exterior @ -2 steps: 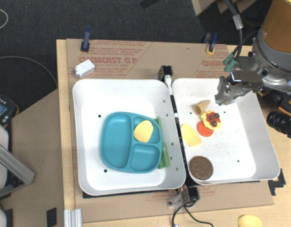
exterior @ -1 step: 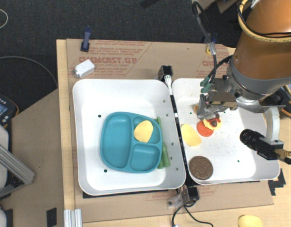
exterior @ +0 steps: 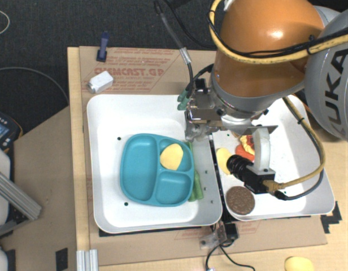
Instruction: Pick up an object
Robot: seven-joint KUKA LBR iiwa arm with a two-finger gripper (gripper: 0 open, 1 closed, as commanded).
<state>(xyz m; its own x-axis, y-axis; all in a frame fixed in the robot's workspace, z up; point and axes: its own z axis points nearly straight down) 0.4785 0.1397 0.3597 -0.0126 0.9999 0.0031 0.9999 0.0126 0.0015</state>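
My gripper (exterior: pixel 198 131) hangs low over the ridge between the two white bins, under the big orange wrist. In the left bin (exterior: pixel 106 123) lies a blue divided plate (exterior: pixel 143 171) with a yellow lemon-like piece (exterior: pixel 172 156) in its upper right compartment. A green pod-like item (exterior: pixel 196 186) lies along the plate's right edge, just below the gripper. The right bin (exterior: pixel 309 202) holds a yellow piece (exterior: pixel 223 157), a red-orange item (exterior: pixel 246 146) partly hidden by the arm, and a brown round disc (exterior: pixel 240 200).
Behind the left bin, a small white box (exterior: pixel 100 82) and a blue item (exterior: pixel 103 46) rest on the cardboard sheet. A yellow object (exterior: pixel 298 262) lies off the bench at the lower right. The arm covers much of the right bin.
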